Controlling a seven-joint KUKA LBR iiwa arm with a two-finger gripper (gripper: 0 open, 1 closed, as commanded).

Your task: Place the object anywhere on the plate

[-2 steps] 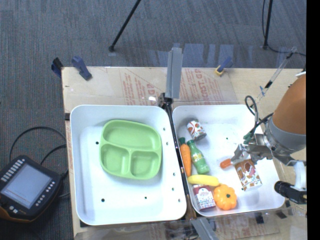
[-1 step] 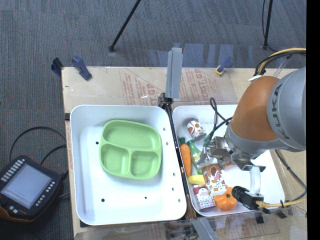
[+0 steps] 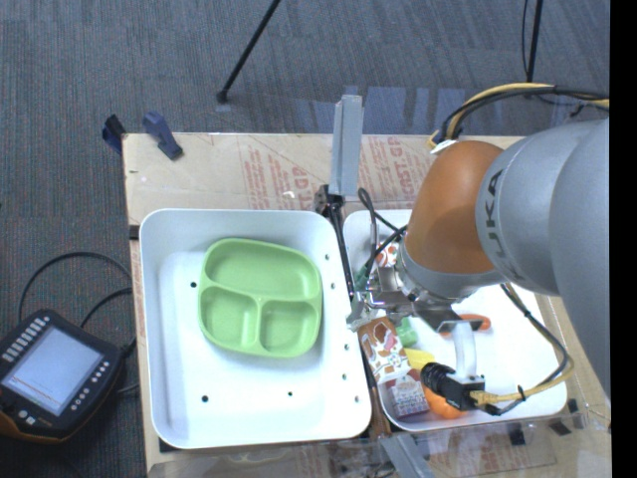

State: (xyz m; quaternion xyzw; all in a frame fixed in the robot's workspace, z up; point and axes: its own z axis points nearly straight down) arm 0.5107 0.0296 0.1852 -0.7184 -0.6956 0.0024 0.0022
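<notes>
A light green plate (image 3: 262,298) with three compartments lies in the left white bin (image 3: 169,366), nothing on it. My gripper (image 3: 376,312) hangs low over the left side of the right bin (image 3: 542,322), under the big orange wrist band. Just below it lies a brown and white snack packet (image 3: 383,352), and beside that a yellow piece (image 3: 418,358), a small grey box (image 3: 406,397) and an orange object (image 3: 445,404). The arm's bulk hides much of the right bin. I see nothing clearly between the fingers.
A grey upright post (image 3: 347,147) stands behind the gap between the bins. A black divider bar (image 3: 343,262) runs between them. A teach pendant (image 3: 50,371) lies on the floor at the left. Blue clamps (image 3: 159,133) sit at the bench's back left corner.
</notes>
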